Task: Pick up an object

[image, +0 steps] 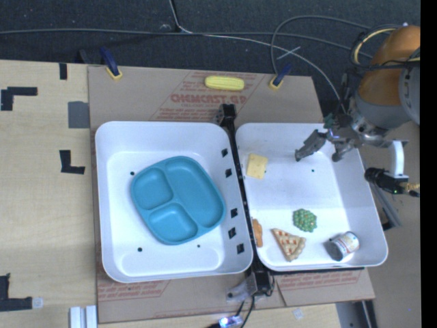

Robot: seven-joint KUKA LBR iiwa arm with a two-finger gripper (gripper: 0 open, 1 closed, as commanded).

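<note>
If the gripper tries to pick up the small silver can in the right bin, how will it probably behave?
The silver can lies on its side near the right bin's lower right corner, so a nudge would probably roll it. Its shiny, rounded wall may slip between fingers. It looks stiff, and probably light.

Open tool [321,149] hovers over right bin [355,203].
</note>
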